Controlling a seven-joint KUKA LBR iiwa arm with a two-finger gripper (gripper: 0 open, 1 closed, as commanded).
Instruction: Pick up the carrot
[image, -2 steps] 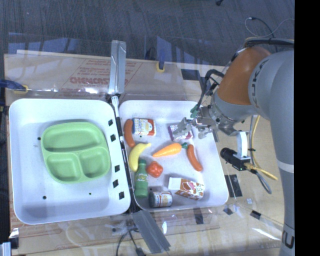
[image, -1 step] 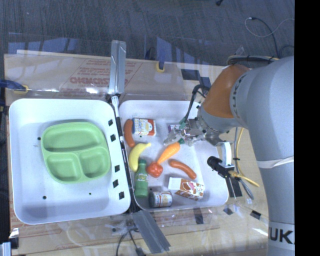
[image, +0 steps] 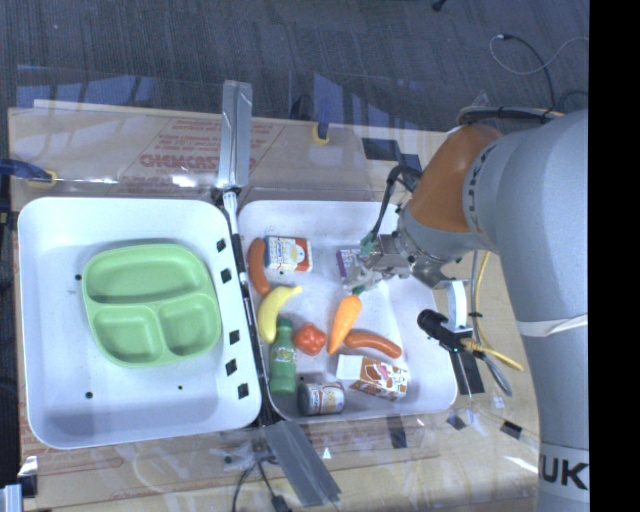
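Carrot (image: 344, 318) — we log it lying in bin (image: 420, 400), unlifted; gripper (image: 372, 268) just above (finger state: cannot tell).

Dark grey carpet (image: 120, 40) beyond bench (image: 130, 140)

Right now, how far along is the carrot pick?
Done: the gripper has been brought over the right bin, just above the carrot's top end. In hand: nothing visibly held. Left: the carrot lies on the bin floor beside the sausage; grasp and lift remain.
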